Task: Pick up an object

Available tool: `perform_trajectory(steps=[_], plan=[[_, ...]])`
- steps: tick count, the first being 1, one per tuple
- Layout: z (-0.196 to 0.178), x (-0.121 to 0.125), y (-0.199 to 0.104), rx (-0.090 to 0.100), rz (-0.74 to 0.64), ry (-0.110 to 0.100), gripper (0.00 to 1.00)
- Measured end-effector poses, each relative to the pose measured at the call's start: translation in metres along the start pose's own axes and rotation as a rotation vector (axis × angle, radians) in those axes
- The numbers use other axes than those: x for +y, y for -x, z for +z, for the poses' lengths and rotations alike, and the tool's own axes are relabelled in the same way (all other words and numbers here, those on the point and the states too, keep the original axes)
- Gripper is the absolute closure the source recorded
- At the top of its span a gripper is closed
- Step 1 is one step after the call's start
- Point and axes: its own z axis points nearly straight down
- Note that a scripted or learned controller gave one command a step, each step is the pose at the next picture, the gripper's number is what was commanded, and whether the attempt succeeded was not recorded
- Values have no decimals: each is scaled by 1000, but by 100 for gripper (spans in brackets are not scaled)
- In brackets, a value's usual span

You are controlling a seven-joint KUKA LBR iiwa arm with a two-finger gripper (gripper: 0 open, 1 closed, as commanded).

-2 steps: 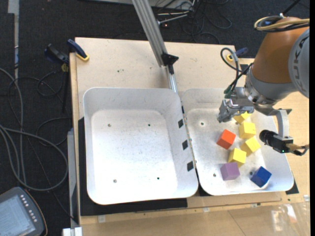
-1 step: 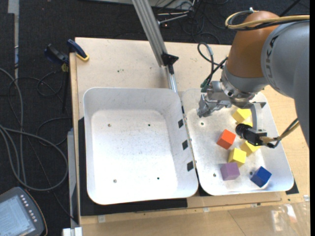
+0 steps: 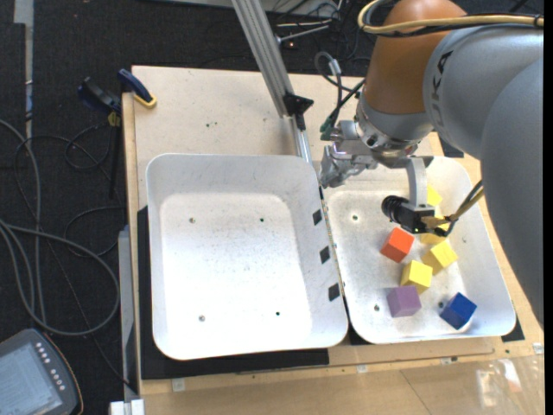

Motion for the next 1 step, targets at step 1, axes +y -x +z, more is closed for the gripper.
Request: perform_trajectory(steps=[1], plan=[[-8,23,-47,0,0,0,100]])
